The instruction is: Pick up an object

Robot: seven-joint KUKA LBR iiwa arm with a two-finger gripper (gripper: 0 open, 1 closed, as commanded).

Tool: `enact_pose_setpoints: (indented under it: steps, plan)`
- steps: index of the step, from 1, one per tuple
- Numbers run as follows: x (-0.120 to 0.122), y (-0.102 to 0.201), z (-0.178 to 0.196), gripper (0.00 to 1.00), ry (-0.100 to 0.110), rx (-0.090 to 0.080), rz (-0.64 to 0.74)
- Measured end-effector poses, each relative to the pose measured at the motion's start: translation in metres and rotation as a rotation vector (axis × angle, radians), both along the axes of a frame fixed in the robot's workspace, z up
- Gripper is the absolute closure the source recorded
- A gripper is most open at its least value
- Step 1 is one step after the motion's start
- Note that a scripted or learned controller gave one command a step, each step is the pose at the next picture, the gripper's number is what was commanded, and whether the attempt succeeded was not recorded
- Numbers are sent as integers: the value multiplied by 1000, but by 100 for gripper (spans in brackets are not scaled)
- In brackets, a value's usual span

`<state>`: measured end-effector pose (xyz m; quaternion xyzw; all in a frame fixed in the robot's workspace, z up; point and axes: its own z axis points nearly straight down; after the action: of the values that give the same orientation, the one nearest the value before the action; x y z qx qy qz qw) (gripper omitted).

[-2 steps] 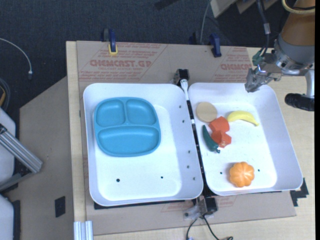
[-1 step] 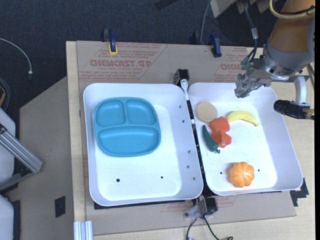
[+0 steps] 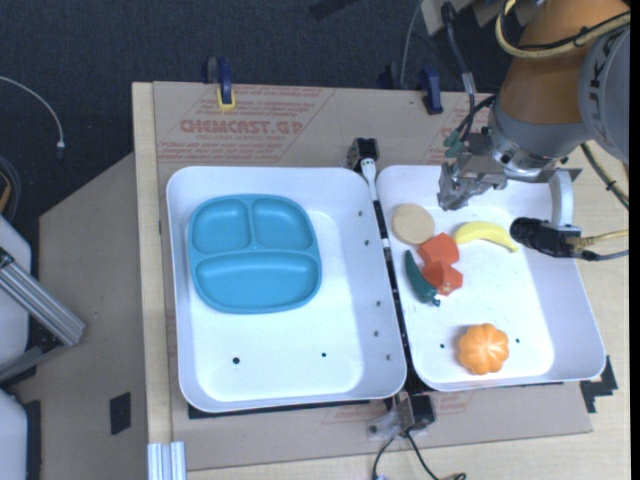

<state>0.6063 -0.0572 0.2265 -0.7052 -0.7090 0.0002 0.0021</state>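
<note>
- Cardboard sheeting covers the bench [image 3: 300,118], and two shallow white bins sit on it side by side; the right bin [image 3: 560,308] holds every loose piece a pick could aim at.
- Closest to the gripper [image 3: 452,200] lie a pale round disc [image 3: 412,223] and a yellow banana [image 3: 486,235], with a red block [image 3: 441,260] just below them, touching or nearly touching a dark green pepper-like piece [image 3: 420,278].
- An orange pumpkin-shaped toy [image 3: 483,349] sits well apart from the rest, near the front of that bin.
- The gripper hangs over the upper part of the right bin, between the disc and the banana; nothing is seen between its tips, and whether they are spread or pressed together cannot be told from this angle.
- Risk: coming straight down from here, it would likely land in the gap between disc and banana and close on nothing.
- Risk: the disc looks flat and low, so the tips may slide over it; the banana's curve may let it roll or swing out.
- Risk: the red and green pieces crowd each other, so a try there could nudge one aside.
- The left bin [image 3: 300,368] carries a blue divided tray [image 3: 255,253], away from the arm.
</note>
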Motion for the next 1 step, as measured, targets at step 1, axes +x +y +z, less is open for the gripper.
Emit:
enact_pose_setpoints:
  steps: [1]
  plan:
    - [-22,40,-8,100,1,0,-1]
